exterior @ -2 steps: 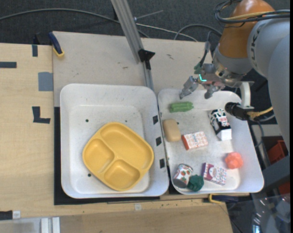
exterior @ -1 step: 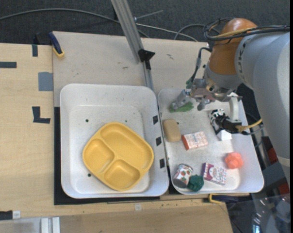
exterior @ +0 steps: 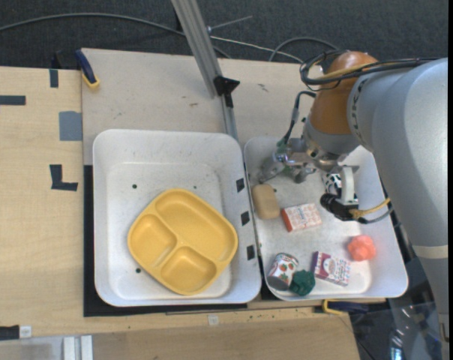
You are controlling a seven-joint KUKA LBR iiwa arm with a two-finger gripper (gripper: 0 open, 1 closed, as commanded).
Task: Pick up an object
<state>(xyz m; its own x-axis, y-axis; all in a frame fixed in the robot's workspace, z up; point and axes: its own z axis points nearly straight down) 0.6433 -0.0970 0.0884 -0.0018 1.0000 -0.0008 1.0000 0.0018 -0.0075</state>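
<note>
My gripper [exterior: 280, 166] hangs low over the far left part of the right bin [exterior: 384, 280], under the orange wrist band. Just in front of it lies a tan block [exterior: 265, 200], apart from the gripper. A red and white box [exterior: 301, 217] lies to the block's right. An orange-pink lump [exterior: 361, 247] sits near the bin's right side. Along the near edge are a small dark red box [exterior: 331, 268], a round patterned can [exterior: 283, 268] and a green piece [exterior: 303, 282]. Nothing shows in the gripper's grasp.
The left bin [exterior: 114, 156] holds a yellow divided plate [exterior: 183, 240]. A metal post [exterior: 200, 40] slants down to the wall between the bins. The grey arm [exterior: 406, 126] covers the right bin's far right corner. Cables trail behind the bench.
</note>
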